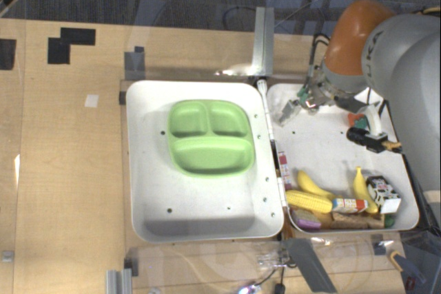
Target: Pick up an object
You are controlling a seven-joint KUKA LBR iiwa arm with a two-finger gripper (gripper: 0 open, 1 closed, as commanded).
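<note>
Camera view: the gripper [295, 105] hangs over the bare far-left corner of the right bin [324, 169], fingers spread and holding nothing. The pickable things lie along that bin's near edge: bananas [309, 184], corn [309, 202], a tube [350, 204]. The left bin [145, 169] holds a green tray [209, 135]. A good try probably means centring over one banana, clear of neighbours, before descending.
</note>
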